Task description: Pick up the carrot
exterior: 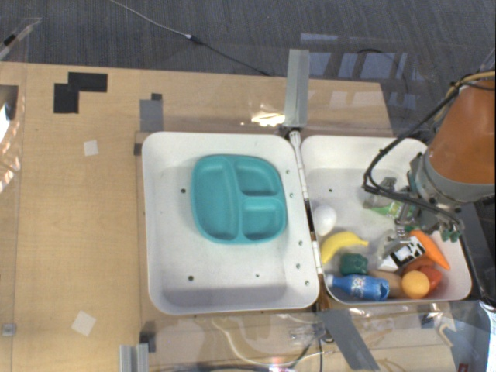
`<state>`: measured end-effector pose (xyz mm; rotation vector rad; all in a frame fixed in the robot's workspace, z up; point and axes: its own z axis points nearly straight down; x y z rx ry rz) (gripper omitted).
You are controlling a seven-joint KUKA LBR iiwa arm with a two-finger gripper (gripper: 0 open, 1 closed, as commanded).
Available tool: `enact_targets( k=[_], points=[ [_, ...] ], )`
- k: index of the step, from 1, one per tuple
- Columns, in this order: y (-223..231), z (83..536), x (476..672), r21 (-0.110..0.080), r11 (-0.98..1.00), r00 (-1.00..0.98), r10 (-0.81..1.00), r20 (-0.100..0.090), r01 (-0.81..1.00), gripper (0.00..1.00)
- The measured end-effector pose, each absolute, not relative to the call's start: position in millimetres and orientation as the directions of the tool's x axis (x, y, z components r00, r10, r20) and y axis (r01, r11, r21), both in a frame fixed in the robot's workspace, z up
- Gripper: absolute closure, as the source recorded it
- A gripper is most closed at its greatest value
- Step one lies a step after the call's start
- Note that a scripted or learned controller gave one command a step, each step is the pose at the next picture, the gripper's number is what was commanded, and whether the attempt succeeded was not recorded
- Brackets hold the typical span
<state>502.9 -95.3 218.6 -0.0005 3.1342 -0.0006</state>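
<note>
Reaching in from the right with the grey arm [465, 142], orange band above the wrist. Hanging low over the right side of the right bin [341, 161] with the gripper [404, 232]. Cannot tell whether spread or pressed together: too small and cluttered there.

Lying in that right bin, toward its near right corner: the carrot [432, 249], orange, set slantwise, thick end toward the gripper, thin end pointing near and right. Close together, yet hard to say whether touching.

Around it in the same bin: an orange ball [416, 284] just on the near side of the carrot; a blue bottle [359, 287] on its side along the near wall; a dark green lump [354, 263] just beyond the bottle; a banana [342, 244] next to that, farther in; a white ball [322, 218] by the left wall.

In the left bin [167, 231]: a teal divided plate [236, 198], lying flat, about the middle and a little toward the far side.
</note>
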Motion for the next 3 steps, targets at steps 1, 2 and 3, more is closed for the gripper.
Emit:
enact_targets(
  k=[1, 2, 3],
  points=[
    [-53.2, 260.0, 501.6, 0.003, 0.96, -0.96, 0.281, -0.012, 0.281, 0.0],
    [28.5, 183.1, 487.6, 0.003, 0.94, -0.94, 0.34, -0.002, 0.34, 0.0],
    [-24.5, 186.1, 539.6, 0.002, 0.947, -0.947, 0.322, -0.01, 0.322, 0.0]
  ],
)
